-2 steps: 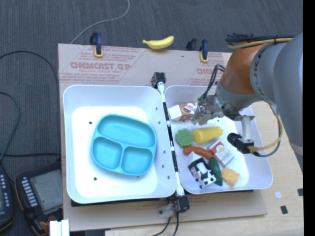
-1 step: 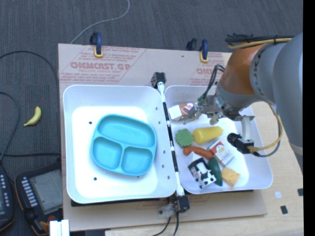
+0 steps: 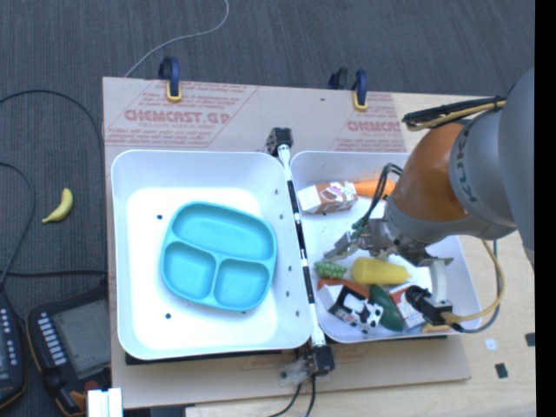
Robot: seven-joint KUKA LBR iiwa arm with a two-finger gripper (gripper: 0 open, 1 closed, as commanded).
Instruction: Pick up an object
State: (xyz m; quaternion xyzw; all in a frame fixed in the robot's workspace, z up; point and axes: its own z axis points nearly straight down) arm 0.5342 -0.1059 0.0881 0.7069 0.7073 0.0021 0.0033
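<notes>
Camera view: arm's gripper [image 3: 360,237] is down in the right bin [image 3: 465,272] over the toy pile, right beside the yellow pepper-like toy [image 3: 380,272], fingers' state I cannot tell, nothing visibly lifted, so the pick looks not yet done.

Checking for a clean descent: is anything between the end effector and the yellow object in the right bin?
Nothing visible. The end effector hangs just above and left of the yellow object, which lies on top of the pile with green pieces beside it.
</notes>
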